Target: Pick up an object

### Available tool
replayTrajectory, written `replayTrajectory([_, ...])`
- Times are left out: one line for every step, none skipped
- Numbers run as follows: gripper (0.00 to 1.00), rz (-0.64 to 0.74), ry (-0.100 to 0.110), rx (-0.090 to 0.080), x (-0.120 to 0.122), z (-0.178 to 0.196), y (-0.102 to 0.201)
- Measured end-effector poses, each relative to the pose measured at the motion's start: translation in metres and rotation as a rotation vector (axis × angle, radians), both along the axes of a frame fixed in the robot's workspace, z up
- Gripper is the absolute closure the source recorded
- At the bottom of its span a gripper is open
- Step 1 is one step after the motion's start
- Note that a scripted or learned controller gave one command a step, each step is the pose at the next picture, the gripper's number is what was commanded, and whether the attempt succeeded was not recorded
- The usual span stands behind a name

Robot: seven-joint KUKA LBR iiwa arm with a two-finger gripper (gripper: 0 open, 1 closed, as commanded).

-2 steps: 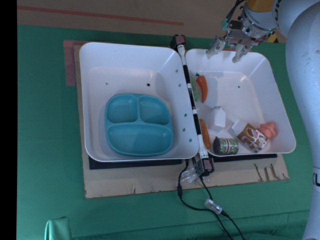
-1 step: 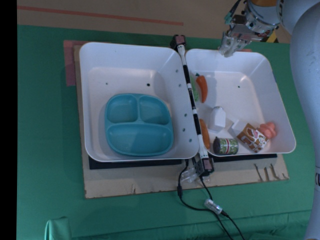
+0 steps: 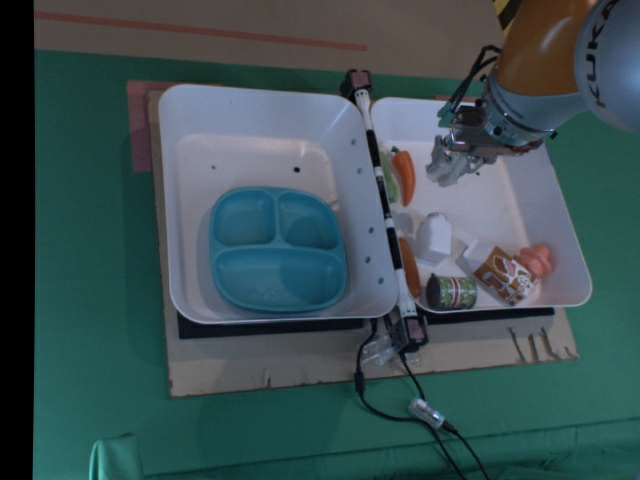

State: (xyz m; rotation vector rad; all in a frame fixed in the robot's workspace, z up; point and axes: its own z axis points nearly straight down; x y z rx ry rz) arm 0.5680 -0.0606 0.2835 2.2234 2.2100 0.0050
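From above, the left bin holds a blue divided plate. The right bin holds a carrot with its long axis running 12 to 6 o'clock, a white carton, a can and a printed carton. The gripper hovers at the carrot's 3 o'clock; its opening cannot be told.

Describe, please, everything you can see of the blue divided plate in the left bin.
The blue divided plate is a teal, rounded-square dish that looks like smooth plastic. Raised ridges split it into three compartments: two smaller ones at the far side and one wide one at the near side. It lies flat and upright on the floor of the left bin, toward the near right corner. Nothing rests in it, and nothing touches it besides the bin floor.
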Motion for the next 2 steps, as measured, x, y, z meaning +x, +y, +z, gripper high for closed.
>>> replayTrajectory([1.00,0.002,-0.005,0.001,-0.048,0.094,0.035])
replayTrajectory([1.00,-0.002,0.003,0.001,-0.086,0.062,0.041])
